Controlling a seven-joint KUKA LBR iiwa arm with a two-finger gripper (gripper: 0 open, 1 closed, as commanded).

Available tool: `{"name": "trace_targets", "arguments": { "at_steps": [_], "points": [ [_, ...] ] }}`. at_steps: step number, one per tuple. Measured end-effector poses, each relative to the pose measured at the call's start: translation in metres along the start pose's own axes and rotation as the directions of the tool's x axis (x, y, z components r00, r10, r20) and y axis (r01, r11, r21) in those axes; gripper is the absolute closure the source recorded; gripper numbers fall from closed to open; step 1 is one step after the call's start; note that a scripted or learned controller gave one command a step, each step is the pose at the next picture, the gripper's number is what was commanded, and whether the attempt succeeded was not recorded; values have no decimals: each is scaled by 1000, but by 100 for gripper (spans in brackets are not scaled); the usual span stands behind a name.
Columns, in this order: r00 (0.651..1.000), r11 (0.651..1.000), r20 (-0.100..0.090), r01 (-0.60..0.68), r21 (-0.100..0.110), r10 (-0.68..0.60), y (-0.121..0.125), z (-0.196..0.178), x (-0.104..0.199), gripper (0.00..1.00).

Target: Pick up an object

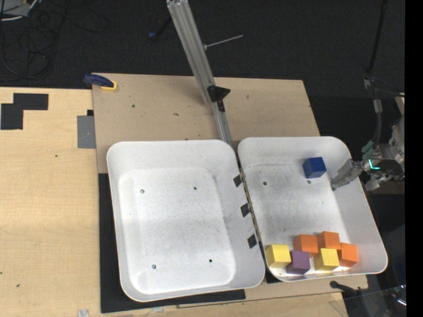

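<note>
A blue cube (314,167) lies alone in the upper part of the right bin (350,203). Along that bin's near edge sits a cluster of blocks: a yellow block (279,253), a purple block (300,261), an orange block (306,244), another yellow block (326,259) and two more orange ones (348,253). My gripper (361,178) hangs over the right rim of the right bin, to the right of the blue cube and apart from it. It is open, with nothing between its fingers (344,174).
The left bin (132,170) stands beside the right one, with black clips (243,209) along the shared edge. A slanted aluminium rail (198,58) rises behind the bins. A blue and yellow clamp (100,81) lies at the bench's far left corner.
</note>
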State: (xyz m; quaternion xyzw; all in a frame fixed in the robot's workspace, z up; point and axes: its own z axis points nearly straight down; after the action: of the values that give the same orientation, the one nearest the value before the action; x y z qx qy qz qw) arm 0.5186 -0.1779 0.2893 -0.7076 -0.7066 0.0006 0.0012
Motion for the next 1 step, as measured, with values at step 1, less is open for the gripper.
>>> {"name": "trace_targets", "arguments": {
  "at_steps": [1],
  "points": [
    [1000,1000,-2,0,6,0,9,59,1,0]
  ]
}}
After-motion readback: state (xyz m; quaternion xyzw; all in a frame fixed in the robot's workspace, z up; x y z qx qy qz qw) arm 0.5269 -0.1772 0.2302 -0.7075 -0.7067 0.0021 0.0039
